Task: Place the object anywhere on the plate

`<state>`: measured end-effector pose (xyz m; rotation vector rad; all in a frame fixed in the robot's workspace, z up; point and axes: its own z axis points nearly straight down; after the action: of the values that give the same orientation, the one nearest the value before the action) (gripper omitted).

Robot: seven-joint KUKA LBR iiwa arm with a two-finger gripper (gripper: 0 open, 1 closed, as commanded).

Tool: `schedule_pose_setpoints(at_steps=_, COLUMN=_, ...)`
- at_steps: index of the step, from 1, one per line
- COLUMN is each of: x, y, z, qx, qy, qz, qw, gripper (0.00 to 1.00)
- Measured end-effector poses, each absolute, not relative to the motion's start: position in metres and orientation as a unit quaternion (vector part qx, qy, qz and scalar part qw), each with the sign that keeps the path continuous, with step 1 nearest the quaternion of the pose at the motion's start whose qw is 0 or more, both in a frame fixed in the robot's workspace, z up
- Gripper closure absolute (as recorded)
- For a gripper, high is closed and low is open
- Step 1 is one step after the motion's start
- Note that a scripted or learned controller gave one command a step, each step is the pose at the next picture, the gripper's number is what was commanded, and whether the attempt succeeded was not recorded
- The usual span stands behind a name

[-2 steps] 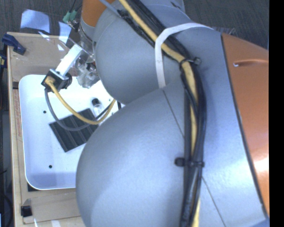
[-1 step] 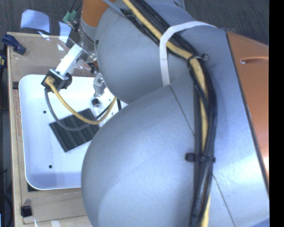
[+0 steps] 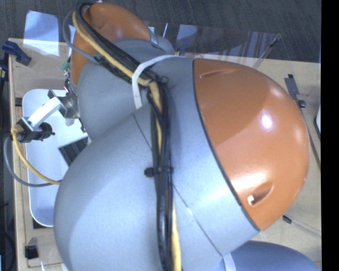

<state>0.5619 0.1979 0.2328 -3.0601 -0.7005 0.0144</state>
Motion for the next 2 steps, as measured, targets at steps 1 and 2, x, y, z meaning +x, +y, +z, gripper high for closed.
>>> schedule_pose_setpoints(at_steps=1, x=0.5779, y=0.1226, z=0.3029, qx=-0.986, qy=-0.169, qz=0.0013, qw=0.002, gripper=0.0)
schedule_pose_setpoints(at_steps=2, x=0.5769, y=0.1264, z=0.311, qx=-0.985, qy=-0.174, qz=0.0042, qw=0.004, gripper=1.0)
